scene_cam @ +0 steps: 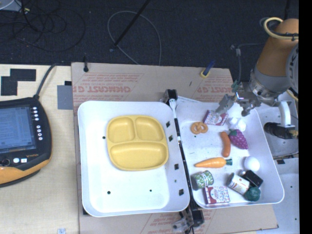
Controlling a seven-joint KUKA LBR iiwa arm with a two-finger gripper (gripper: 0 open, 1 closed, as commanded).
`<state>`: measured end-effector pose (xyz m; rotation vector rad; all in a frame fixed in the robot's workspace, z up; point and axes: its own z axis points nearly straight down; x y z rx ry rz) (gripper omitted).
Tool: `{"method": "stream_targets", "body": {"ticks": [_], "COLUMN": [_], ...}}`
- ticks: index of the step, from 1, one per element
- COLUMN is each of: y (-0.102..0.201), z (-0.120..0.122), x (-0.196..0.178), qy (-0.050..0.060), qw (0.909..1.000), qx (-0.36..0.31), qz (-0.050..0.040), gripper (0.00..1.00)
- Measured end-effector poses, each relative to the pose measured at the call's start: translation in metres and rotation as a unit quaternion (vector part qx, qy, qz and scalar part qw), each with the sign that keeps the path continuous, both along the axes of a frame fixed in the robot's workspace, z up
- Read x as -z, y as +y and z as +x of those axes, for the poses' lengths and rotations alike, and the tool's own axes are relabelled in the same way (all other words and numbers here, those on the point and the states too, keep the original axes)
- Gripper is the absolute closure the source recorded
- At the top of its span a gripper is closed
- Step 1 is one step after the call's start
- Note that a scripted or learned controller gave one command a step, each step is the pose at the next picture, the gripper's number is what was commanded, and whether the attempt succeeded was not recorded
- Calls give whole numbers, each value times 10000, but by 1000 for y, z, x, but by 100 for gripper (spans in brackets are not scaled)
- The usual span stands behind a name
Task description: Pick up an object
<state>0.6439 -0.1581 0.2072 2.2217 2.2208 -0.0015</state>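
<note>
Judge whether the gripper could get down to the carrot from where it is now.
Probably yes. The carrot lies flat in the right bin with bare floor around it, and the gripper hovers over that bin's far end.

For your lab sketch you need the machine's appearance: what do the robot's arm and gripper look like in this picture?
The arm is a thick rounded body with an orange band above a grey wrist. The gripper is grey metal with two slim fingers. A thin dark cable runs beside the wrist.

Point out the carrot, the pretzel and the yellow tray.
carrot (211,163), camera view, middle of its orange body.
pretzel (199,127), camera view, on its looped brown dough.
yellow tray (137,155), camera view, floor of its large front compartment.
</note>
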Motion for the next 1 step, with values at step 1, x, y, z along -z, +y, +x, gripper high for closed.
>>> {"method": "stream_targets", "body": {"ticks": [1], "y": [7], "z": [-30], "x": [120], "qy": [9], "qw": [10000], "qx": [-4], "qz": [6], "gripper": [0]}}
